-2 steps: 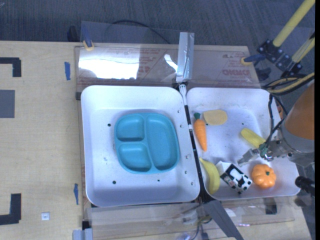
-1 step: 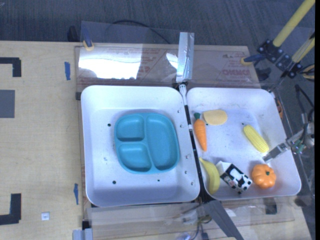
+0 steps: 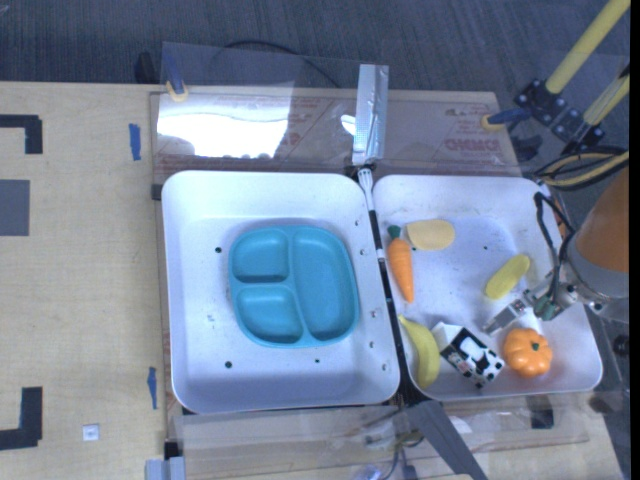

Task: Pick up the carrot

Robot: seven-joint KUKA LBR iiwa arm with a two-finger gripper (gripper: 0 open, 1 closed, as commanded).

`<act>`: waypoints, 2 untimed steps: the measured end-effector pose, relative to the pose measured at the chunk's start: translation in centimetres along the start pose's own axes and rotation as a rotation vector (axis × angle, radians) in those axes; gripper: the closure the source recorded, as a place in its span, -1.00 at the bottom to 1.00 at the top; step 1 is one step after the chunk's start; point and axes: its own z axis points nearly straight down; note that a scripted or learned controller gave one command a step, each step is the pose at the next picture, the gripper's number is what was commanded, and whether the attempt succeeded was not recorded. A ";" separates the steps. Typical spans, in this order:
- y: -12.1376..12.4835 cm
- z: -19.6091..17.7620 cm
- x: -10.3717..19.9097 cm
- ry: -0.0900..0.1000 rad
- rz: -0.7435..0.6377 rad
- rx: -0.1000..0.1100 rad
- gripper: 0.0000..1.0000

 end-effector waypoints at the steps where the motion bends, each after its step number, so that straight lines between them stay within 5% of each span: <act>1: -3.0 -7.9 -0.5 -0.002 -0.362 0.000 -1.00; 2: -2.9 -12.1 -0.5 -0.001 -0.642 0.000 -1.00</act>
